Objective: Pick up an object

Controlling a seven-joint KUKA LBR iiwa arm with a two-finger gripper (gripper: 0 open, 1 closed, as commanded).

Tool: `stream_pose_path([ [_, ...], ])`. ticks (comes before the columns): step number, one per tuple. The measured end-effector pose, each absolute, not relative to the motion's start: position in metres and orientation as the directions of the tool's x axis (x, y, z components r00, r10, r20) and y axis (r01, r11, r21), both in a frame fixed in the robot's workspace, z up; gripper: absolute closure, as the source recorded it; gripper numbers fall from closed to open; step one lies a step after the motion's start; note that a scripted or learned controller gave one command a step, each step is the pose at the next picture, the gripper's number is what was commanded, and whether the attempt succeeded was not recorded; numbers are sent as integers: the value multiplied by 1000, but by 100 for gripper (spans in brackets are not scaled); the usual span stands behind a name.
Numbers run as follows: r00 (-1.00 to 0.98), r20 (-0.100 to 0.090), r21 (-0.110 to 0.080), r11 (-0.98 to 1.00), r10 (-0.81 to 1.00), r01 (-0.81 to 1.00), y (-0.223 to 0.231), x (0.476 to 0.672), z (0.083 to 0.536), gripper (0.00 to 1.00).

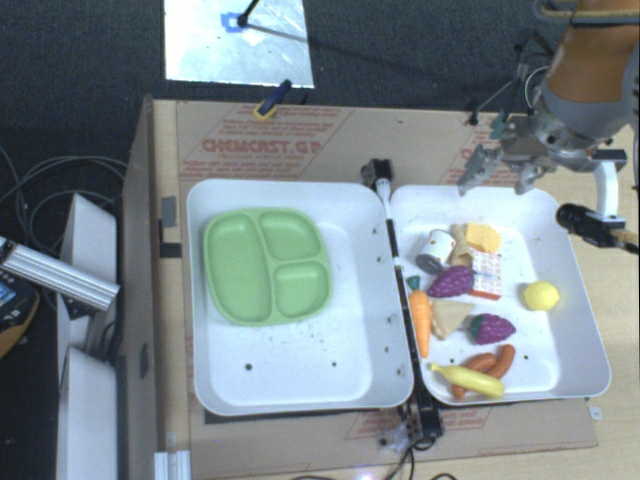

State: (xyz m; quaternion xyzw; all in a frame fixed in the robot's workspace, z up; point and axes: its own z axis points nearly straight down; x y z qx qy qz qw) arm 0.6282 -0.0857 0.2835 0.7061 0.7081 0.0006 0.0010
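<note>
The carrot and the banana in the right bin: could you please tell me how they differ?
The carrot is orange and lies along the bin's left wall, running top to bottom; the banana is yellow and lies crosswise near the front edge. The carrot looks straight, the banana slightly curved. Both are long, slim toy foods in the right bin.

A divided plate (267,265) lies in the left bin (230,388); toy foods (470,308) cluster in the right bin (580,338).
</note>
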Motion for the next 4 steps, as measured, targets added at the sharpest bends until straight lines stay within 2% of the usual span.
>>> stream_pose_path([
  [1,-1,0,-3,1,1000,1000,-90,599,133,0],
  [2,-1,-2,9,1,1000,1000,-97,597,89,0],
  [3,-3,-4,18,3,1000,1000,-101,573,90,0],
  [4,-3,-3,14,3,1000,1000,-101,573,98,100],
])
